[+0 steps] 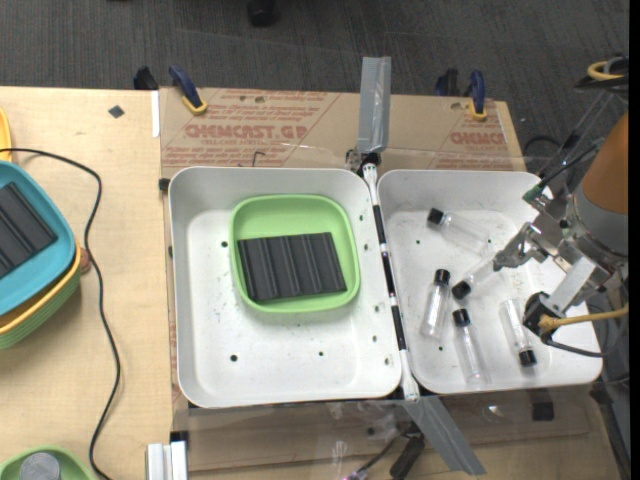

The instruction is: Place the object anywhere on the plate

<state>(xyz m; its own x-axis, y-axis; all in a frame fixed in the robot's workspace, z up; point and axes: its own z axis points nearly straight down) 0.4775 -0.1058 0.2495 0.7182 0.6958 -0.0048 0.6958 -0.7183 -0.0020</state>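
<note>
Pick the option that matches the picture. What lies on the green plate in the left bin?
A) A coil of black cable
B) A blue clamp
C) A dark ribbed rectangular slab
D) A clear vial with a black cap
C: a dark ribbed slab lies flat on the green plate, while the capped vials lie in the right bin.

The arm (608,183) is grey with an orange band. Its gripper (540,268) has shiny silver metal parts, and black and yellow cables (585,318) hang near it.
</note>
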